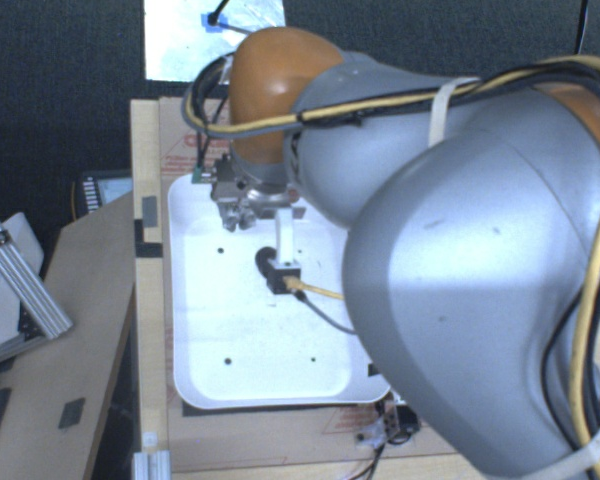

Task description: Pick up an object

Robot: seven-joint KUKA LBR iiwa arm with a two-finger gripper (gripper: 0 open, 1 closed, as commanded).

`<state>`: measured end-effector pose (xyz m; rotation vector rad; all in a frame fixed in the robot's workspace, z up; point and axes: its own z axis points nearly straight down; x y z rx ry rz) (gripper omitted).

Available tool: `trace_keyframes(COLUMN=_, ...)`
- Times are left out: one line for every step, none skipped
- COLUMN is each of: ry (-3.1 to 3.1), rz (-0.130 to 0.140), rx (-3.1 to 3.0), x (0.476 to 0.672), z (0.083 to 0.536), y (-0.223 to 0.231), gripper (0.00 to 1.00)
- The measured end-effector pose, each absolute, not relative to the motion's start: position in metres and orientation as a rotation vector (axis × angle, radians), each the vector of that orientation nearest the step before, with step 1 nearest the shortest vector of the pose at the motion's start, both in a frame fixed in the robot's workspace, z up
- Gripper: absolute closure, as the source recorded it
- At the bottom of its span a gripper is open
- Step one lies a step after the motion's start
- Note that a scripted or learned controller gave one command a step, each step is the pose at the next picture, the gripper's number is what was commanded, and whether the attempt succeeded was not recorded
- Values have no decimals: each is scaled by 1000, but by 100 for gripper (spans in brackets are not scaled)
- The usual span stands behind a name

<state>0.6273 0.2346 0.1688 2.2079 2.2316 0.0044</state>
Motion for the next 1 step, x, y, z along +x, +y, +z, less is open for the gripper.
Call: trace_keyframes(ry=2226, rz=5, rx=2214, x=670, z=82, y=234, gripper=100)
